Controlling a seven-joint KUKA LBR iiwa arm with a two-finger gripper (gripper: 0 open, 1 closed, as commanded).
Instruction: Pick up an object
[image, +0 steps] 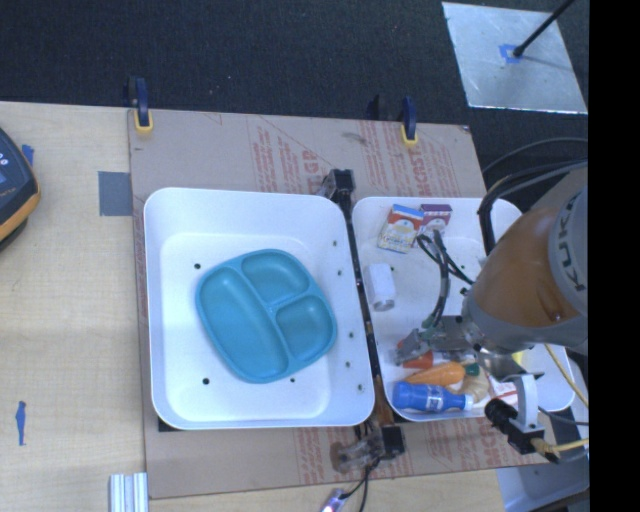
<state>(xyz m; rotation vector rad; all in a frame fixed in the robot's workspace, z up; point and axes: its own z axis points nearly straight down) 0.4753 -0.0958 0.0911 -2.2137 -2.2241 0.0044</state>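
The right bin (372, 215) holds several small objects. A blue bottle (430, 400) lies near its front edge, with an orange carrot-like piece (442, 375) just behind it. A white cylinder (381, 285) lies near the bin's left wall, and a small printed packet (399, 230) sits at the back. My gripper (432, 347) reaches down into the front half of this bin, right above the orange piece and a red item (416, 360). The arm's body hides the bin's right part.
The left bin (170, 300) holds a blue divided plate (265, 314). Black cables loop over the right bin's back half. Clamps stand at the cardboard's back edge, and a yellow-black device (12, 190) sits at the far left of the bench.
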